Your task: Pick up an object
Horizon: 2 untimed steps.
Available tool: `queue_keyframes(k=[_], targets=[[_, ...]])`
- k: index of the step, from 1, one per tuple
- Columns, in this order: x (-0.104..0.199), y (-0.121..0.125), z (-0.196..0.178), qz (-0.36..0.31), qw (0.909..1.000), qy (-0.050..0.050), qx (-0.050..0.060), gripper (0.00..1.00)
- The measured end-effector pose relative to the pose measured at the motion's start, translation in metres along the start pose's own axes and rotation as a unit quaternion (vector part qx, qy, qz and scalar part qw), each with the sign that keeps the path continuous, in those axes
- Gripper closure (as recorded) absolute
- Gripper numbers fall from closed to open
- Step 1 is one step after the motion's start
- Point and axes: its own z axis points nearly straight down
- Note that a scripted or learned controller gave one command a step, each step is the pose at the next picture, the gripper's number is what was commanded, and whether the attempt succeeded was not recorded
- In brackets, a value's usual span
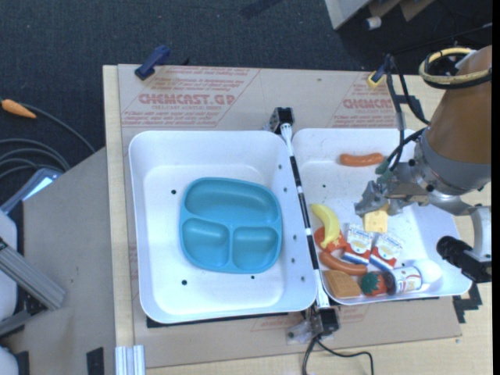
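The claw [376, 199] hangs low inside the right bin [328, 148], its grey metal parts just above a small yellow block [376, 222] that looks like a cheese wedge. I cannot tell whether the claw is wide or narrow, because the wrist and cables cover that part, and nothing can be seen gripped in it. The arm [462, 123] reaches in from the right, its orange band broad above the wrist.

Just below the block lies a heap of toy food in the near corner of the same bin: two small white cartons [359, 242] with red print, a banana [327, 223] to their left, a red sausage [344, 263] under them, a strawberry [373, 284] and a white bottle [409, 277]. A second sausage [361, 160] lies apart near the far wall of this bin.

The left bin [148, 209] holds a blue divided plate [230, 225] lying flat near its middle. A black strip [297, 190] runs between the two bins, which sit on a brown printed board [195, 96]
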Motion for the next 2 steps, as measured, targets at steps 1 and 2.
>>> queue_keyframes(k=[1,2], targets=[[0.014,0.013,0.005,0.0,1.0,0.0,0.0,1.0],[-0.015,0.003,-0.002,0.0,1.0,0.0,0.0,1.0]])
